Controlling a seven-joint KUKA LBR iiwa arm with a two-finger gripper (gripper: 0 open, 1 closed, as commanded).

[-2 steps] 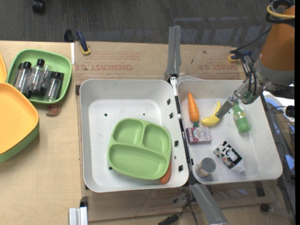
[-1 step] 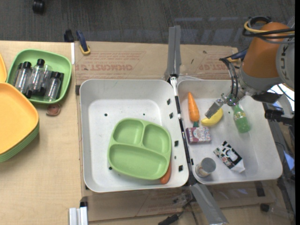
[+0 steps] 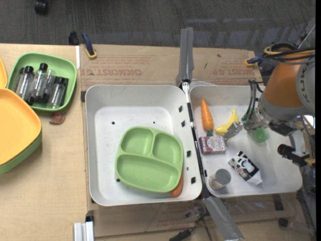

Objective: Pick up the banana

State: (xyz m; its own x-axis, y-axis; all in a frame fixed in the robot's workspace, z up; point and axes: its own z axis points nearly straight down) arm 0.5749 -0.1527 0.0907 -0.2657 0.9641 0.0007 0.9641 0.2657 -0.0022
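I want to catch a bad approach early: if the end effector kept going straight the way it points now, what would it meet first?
Most likely the banana: the end effector points left and down, its tip already at the banana's lower end. Depth is unclear, so contact can't be confirmed; the pink box lies just beyond.

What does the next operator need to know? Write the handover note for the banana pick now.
Gripper: low in the right bin, at the banana's lower end; grip state cannot be told.
Banana: lying in the right bin, right of the carrot, above the pink box.
Done: arm brought to the banana.
Left: confirm a grasp, then lift the banana out.
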